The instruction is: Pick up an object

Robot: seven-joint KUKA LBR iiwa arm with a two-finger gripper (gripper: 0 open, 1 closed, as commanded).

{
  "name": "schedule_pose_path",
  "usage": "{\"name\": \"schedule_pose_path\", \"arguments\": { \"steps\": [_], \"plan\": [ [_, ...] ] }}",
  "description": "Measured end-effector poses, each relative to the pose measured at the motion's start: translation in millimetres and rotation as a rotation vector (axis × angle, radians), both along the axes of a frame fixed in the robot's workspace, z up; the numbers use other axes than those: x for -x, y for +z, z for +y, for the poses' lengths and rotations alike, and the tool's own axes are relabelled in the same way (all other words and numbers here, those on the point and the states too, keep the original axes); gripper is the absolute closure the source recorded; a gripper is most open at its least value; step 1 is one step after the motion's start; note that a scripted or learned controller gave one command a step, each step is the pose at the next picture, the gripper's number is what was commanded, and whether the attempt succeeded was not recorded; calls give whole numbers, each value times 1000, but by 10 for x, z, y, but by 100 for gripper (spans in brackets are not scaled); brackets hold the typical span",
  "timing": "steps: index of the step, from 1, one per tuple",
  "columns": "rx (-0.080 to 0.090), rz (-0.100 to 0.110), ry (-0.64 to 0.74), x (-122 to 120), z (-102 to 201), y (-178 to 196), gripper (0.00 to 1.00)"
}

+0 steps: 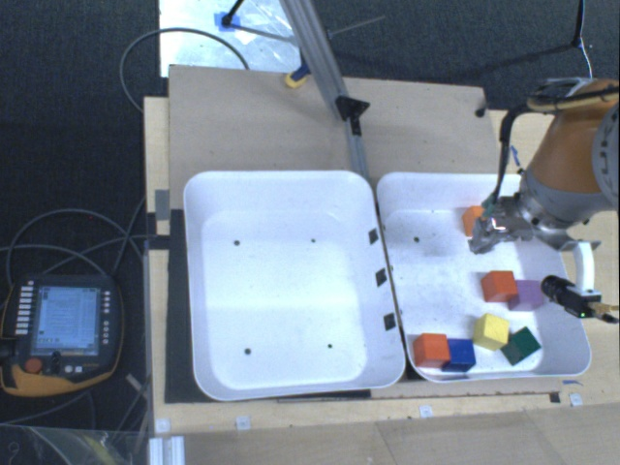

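Hovering gripper (484, 237) was low in right bin (426, 201), beside orange block (472, 219); grip state unclear. Red block (499, 286), purple block (529, 294) lay near.

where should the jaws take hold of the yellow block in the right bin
Probably from straight above, closing on two opposite flat side faces of the yellow block. It sits flat, slightly turned, so the jaws should be rotated to match its edges. The green block is close on its right and the blue block on its lower left, so the freer upper-left to lower-right pair of faces looks safest.
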State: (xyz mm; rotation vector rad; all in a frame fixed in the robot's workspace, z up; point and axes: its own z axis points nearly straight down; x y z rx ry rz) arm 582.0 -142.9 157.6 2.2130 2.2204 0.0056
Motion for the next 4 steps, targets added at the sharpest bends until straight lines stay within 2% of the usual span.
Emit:
{"name": "schedule_pose_path", "arguments": {
  "steps": [1,2,3,4],
  "plan": [
    [0,-1,1,-19,-4,545,100],
    [-4,7,5,170,428,505,100],
    [-5,8,7,391,1016,534,100],
    [-5,6,8,456,1566,621,100]
  ]
}}
